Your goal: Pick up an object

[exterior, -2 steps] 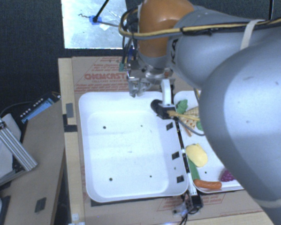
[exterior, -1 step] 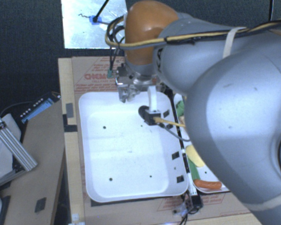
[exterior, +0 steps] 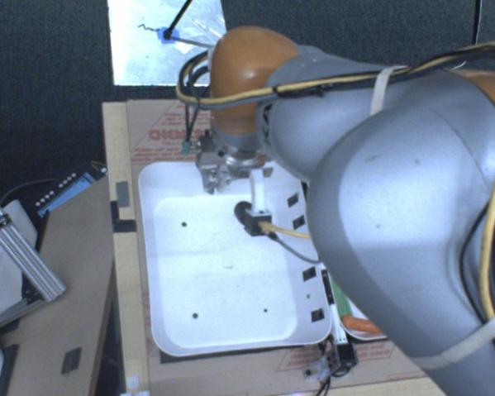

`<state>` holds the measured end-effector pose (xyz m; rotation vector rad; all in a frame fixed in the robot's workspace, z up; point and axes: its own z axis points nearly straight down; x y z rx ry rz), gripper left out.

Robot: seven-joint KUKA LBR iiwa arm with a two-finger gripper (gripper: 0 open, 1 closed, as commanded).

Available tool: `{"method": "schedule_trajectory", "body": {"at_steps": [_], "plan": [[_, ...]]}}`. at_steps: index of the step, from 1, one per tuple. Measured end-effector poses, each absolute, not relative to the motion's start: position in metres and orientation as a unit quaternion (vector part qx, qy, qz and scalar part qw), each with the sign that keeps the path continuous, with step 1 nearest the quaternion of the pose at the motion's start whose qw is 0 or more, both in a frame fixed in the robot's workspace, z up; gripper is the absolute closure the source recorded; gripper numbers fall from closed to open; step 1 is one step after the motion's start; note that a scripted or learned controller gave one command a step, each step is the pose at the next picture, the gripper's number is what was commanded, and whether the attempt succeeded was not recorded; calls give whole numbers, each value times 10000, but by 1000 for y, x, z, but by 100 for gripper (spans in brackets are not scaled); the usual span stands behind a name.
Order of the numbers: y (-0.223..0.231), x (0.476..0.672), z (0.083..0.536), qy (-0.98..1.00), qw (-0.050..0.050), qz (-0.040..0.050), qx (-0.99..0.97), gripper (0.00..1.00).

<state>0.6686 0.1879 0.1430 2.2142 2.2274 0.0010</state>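
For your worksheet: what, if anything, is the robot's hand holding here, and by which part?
Nothing shows between the fingers of the hand, which hangs over the left bin.

Left bin [exterior: 172, 263] floor broadly open, tool [exterior: 234, 181] crowding its far edge, arm [exterior: 396, 185] covering right side

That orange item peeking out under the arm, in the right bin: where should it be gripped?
Only a flat, elongated sliver of the orange item shows; the arm hides the rest. Probably come straight down from above, closing across its short width. Its best grip spot cannot be judged.
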Motion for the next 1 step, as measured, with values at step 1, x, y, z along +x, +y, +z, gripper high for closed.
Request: {"method": "schedule_trajectory", "body": {"at_steps": [1], "plan": [[206, 669, 124, 7087, 6, 8, 7055, 100]]}}
